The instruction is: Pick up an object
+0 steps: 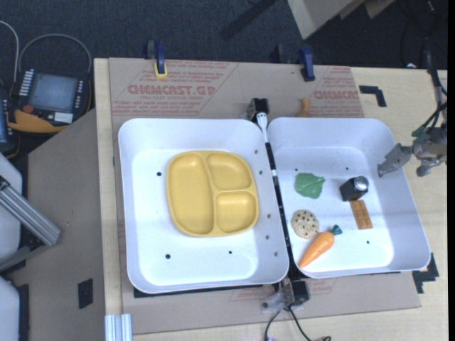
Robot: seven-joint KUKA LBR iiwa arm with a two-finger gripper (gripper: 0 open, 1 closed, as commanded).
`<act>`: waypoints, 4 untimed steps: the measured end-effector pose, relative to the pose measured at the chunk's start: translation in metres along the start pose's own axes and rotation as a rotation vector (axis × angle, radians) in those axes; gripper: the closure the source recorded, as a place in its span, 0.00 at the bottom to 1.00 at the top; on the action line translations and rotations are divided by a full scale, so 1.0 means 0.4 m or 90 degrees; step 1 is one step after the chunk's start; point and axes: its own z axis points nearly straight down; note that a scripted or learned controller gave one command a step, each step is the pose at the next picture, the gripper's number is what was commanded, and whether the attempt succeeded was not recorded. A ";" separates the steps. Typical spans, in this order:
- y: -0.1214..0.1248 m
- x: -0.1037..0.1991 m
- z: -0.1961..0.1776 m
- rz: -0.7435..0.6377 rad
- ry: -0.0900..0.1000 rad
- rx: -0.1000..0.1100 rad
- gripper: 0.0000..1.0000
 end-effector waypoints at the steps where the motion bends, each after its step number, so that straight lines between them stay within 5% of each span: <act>1: 0.007 0.002 -0.017 -0.003 -0.002 -0.008 0.00; 4: -0.007 0.033 0.369 -0.002 0.000 -0.005 0.00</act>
